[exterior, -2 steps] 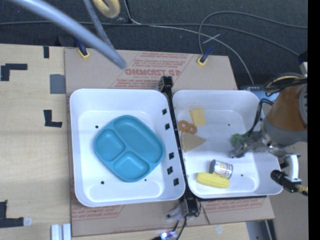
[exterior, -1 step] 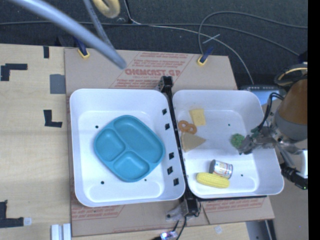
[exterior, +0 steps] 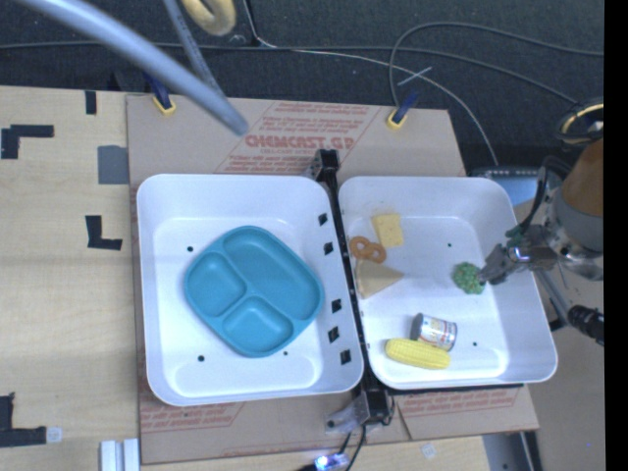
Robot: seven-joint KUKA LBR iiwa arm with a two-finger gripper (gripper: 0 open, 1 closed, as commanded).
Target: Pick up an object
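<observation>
We see the gripper (exterior: 491,271) at the right bin (exterior: 491,196), right edge, touching the broccoli floret (exterior: 468,279) — can't tell its state. We judge the floret light, bumpy, slightly soft — pinch across the crown.

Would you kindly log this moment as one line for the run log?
gripper: right bin, beside broccoli | grasp: unconfirmed | also there: corn, can, cheese | left bin: blue tray
</observation>
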